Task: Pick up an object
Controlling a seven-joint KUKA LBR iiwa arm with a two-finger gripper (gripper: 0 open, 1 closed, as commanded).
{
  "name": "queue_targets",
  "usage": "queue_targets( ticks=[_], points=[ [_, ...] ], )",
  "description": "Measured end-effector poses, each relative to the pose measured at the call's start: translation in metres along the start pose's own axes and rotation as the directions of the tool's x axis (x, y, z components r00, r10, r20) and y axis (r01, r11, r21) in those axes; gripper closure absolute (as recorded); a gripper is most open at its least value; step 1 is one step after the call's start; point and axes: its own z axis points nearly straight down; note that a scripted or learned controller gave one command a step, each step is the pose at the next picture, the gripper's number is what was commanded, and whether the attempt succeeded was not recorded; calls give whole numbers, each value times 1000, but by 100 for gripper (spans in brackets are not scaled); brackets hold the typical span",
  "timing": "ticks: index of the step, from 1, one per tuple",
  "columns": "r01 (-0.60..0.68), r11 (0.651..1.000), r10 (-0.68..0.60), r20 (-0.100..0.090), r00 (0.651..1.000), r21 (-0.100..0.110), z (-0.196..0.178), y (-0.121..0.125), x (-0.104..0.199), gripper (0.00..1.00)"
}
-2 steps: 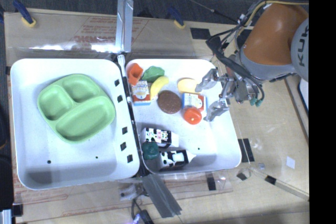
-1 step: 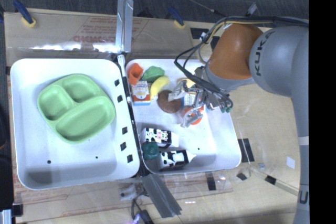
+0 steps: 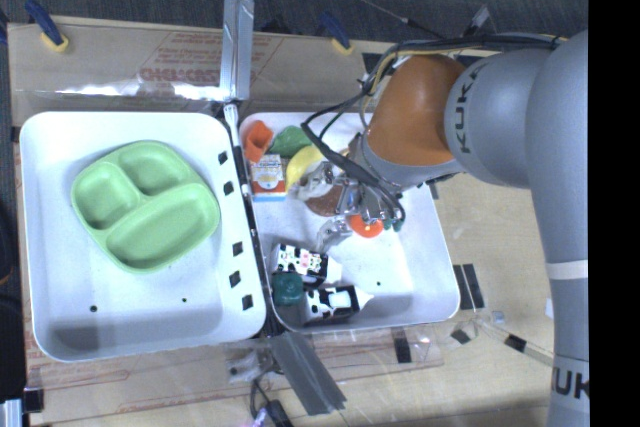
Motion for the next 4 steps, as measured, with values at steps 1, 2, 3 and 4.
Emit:
queue_targets(
  ticks=[1, 2, 3, 4],
  points=[
    [8, 1000, -8, 0, 1000, 1, -10, 2, -1, 100],
    [-230, 973, 230, -8, 973, 1, -9, 38, -1, 100],
    [-352, 936, 352, 3, 936, 0, -101, 62, -48, 100],
    [42, 999, -42, -4, 999, 2, -109, -40, -12, 100]
  ],
)
